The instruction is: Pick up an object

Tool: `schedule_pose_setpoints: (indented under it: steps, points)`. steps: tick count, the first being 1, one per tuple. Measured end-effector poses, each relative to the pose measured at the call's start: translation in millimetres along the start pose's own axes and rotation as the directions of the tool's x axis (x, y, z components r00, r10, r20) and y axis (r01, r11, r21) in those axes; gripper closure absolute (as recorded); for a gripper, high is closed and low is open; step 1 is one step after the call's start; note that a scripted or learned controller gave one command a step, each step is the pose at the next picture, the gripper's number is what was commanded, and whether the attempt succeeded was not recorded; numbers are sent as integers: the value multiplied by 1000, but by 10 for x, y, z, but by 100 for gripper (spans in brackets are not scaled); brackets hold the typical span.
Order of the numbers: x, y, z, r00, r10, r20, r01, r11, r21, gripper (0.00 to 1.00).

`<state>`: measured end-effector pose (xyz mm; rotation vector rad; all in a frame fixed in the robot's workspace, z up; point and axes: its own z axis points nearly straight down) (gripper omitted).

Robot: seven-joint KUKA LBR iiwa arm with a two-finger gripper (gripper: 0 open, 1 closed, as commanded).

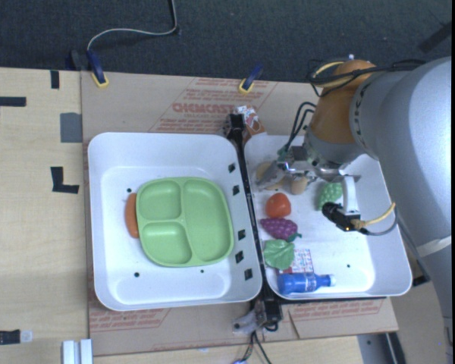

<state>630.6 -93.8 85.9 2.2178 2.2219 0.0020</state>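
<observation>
Robot gripper (297, 171) reaches into the right bin (379, 275), at its far edge above a tomato (278, 205) and grapes (278, 227). Nothing appears lifted yet; grip state unclear.

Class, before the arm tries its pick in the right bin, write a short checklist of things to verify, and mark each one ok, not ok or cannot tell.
1. Gripper over the right bin: ok.
2. Object between the fingers: cannot tell.
3. Tomato lies apart from the bin wall: ok.
4. Purple grapes free of neighbours: not ok, touching the green leafy item.
5. Blue bottle lying flat near the front wall: ok.
</observation>
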Motion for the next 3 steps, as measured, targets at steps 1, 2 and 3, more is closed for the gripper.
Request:
schedule_pose_setpoints:
  steps: [1,2,3]
  points:
    - [-26,-411,-6,1000,1,1,-1,1000,-1,0]
    - [-32,-405,-104,1000,1,2,-1,1000,-3,100]
    - [805,-899,-1539,1000,0,-1,0,1000,3,100]
